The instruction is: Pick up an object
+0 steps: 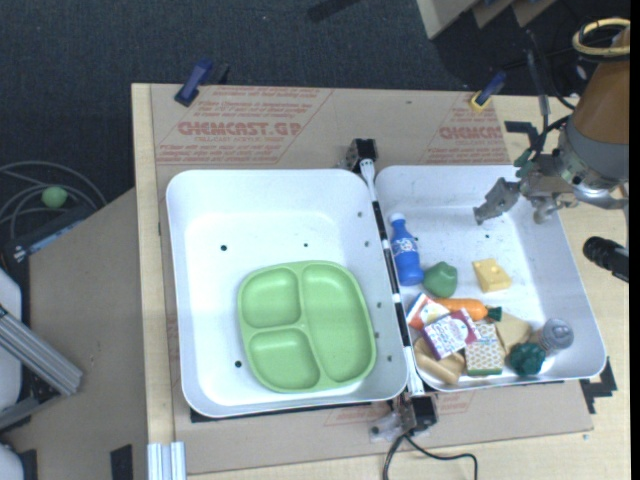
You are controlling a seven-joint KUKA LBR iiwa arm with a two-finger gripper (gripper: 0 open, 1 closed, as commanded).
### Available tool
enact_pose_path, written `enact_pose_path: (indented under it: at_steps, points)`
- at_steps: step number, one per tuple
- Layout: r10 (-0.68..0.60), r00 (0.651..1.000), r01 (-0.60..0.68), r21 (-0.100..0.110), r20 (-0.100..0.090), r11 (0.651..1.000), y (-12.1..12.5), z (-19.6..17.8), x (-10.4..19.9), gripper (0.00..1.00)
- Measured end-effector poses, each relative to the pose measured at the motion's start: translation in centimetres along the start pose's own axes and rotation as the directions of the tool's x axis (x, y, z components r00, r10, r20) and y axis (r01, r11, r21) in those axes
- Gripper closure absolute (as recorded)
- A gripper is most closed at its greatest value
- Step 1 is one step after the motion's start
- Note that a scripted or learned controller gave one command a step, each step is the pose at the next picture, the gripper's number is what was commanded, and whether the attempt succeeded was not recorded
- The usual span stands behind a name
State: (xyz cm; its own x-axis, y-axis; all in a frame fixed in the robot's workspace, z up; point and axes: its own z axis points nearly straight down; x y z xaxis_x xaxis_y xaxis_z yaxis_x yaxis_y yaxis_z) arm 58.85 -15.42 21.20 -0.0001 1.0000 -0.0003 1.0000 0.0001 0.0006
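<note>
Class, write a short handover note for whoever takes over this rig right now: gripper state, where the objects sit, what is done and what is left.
Gripper: above the upper part of the right bin, nothing between its fingers; open or shut is unclear.
Objects: blue bottle by the bin divider, green piece, yellow block, carrot and a pile of small items at the near end of the right bin. Green divided plate lies in the left bin.
Done: nothing picked.
Left: descend on one object, grasp and lift.

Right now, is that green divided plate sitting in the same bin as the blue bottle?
No: the green plate lies in the left bin, while the blue bottle lies in the right bin among the other items.
</note>
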Motion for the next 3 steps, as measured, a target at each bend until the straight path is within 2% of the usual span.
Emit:
enact_pose_path:
  at_steps: [1, 2, 3]
  points:
    - [-0.001, 1.0, 0.001, 0.003, -0.001, 1.0, -6.1, 5.2, 5.7, 0.0]
    - [0.004, 1.0, -0.004, -0.002, 0.006, 1.0, -4.0, 12.7, 4.8, 0.0]
    - [0.001, 1.0, -0.001, -0.002, 0.002, 1.0, -4.0, 11.7, 5.1, 1.0]
